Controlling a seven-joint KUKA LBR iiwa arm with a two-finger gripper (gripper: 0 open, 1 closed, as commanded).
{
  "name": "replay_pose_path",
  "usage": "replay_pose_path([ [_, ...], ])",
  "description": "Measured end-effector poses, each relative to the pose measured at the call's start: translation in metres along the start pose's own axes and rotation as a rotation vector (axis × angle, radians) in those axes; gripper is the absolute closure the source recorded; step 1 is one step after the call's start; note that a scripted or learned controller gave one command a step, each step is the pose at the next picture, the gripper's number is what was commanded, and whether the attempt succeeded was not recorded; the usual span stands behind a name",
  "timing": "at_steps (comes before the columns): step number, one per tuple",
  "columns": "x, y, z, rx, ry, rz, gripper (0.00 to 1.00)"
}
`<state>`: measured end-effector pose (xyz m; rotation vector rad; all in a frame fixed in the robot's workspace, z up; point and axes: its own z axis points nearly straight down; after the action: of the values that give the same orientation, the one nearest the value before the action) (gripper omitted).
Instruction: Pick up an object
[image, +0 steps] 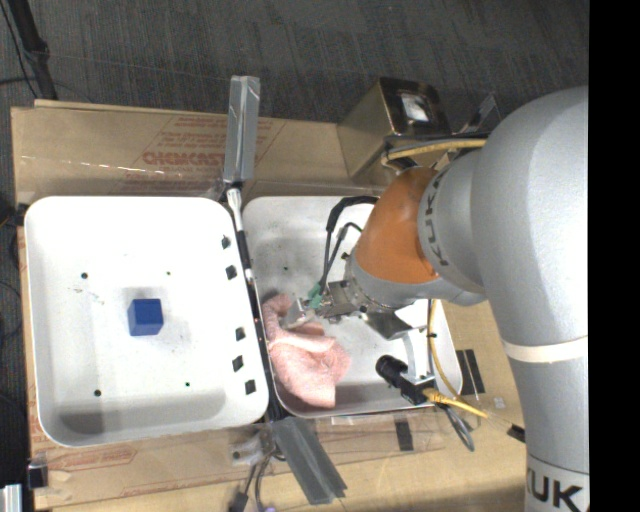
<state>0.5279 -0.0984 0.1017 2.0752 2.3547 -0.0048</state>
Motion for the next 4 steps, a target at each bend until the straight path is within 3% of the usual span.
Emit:
replay_pose_path([
  [1,0.000,0.000,-0.009,0.001,-0.001,-0.004,1.00],
  [2,0.001,0.001,-0.019,0.002,-0.001,-0.008,1.00],
  [3,0.001,0.001,-0.019,0.002,-0.001,-0.009,0.00],
  [4,-0.009,-0.048,0.008,-0.004,0.005,-0.100,0.00],
])
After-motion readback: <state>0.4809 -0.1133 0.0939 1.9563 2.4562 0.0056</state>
